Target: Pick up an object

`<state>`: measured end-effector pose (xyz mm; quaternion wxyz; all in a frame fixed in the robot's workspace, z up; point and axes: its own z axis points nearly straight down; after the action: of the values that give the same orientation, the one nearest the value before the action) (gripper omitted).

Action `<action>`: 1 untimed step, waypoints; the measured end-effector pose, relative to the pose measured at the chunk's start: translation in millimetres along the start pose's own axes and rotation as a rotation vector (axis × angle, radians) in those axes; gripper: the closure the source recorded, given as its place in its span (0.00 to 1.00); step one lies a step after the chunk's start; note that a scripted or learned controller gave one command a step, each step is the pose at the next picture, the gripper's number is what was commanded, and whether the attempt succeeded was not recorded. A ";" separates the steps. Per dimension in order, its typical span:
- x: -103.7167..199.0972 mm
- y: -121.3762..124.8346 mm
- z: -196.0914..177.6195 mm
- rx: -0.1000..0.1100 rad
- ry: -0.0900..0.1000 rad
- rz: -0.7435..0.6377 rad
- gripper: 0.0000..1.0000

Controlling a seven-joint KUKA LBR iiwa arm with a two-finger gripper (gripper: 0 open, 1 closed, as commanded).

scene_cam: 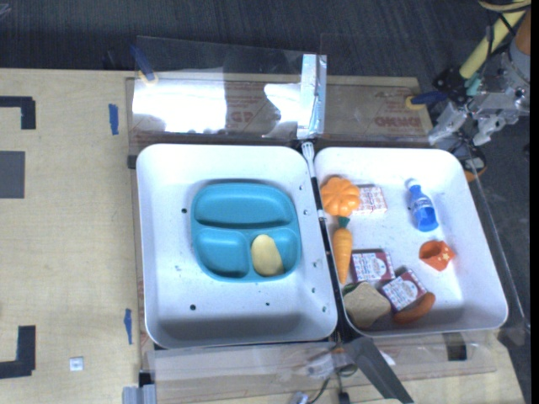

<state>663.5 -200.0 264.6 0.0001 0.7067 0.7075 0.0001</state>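
The left bin [160, 225] holds a blue divided plate [244, 225] with a yellow lemon-shaped piece [267, 255] lying in its lower right compartment; the plate looks stiff and broad, a poor first choice for a two-finger pinch. The right bin [480, 251] carries the likelier picks, crowded toward its left and lower side. The orange pumpkin [340, 195] sits near the dividing wall, touching a small printed packet [371, 199]; it appears to be light toy plastic, rounded and likely slippery, best pinched across its ribs. The carrot [342, 254] lies just below it, hard against the wall, leaving little room for a finger on that side. Two dark packets [370, 265] [402, 290], a tan bread-like slice [365, 303] and a reddish sausage [414, 307] overlap in the lower corner, awkward to separate. The blue bottle [420, 205] lies apart with open floor around it; light, stiff and smooth, it probably takes a grip across its narrow body. The small orange cup-like piece [435, 255] also stands clear. The gripper [472, 124] hangs outside the bin's upper right corner, and whether it is released or clenched cannot be told.
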 end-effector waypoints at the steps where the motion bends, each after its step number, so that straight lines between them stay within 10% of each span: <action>1: 21.6 -32.8 164.2 -0.008 -0.002 0.098 0.00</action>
<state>630.8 -178.5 100.4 0.0037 0.7406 0.6719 0.0021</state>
